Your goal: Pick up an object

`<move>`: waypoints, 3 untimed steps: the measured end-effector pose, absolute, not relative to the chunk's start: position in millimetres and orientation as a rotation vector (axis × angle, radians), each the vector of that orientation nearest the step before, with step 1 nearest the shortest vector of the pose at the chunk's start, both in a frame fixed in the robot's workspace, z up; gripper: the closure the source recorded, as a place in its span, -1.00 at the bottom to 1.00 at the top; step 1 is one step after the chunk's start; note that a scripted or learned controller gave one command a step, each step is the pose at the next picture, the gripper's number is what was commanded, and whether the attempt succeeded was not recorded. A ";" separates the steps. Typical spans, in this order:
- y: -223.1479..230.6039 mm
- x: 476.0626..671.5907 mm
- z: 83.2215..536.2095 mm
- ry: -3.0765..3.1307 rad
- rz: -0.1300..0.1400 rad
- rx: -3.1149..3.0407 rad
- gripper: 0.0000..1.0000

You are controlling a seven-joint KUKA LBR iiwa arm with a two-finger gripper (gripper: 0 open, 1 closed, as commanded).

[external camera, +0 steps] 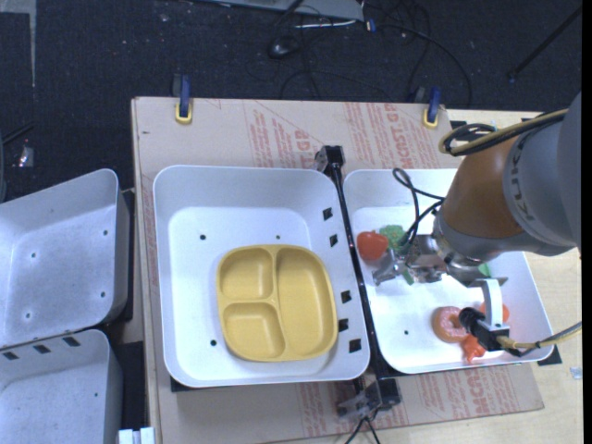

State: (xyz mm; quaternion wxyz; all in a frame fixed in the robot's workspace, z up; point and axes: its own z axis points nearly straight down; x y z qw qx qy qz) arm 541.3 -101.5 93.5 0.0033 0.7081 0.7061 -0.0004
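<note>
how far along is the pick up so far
Done: the arm has reached into the right bin, its gripper low beside the red tomato and green piece. In hand: nothing visibly held. Left: grasp and lift something; the pink donut lies untouched, the yellow tray in the left bin.

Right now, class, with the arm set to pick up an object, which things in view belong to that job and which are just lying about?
Part of the job:
- end effector
- red tomato-like piece
- green piece
- pink ring
- right bin

Lying about:
- yellow divided tray
- left bin
- blue-and-yellow clamps
- cardboard sheet
</note>
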 end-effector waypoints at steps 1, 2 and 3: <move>-102.1 543.9 107.9 2.207 0.006 2.218 1.00; -98.6 545.5 150.7 2.222 0.004 2.216 1.00; -97.9 551.4 213.5 2.221 0.006 2.214 1.00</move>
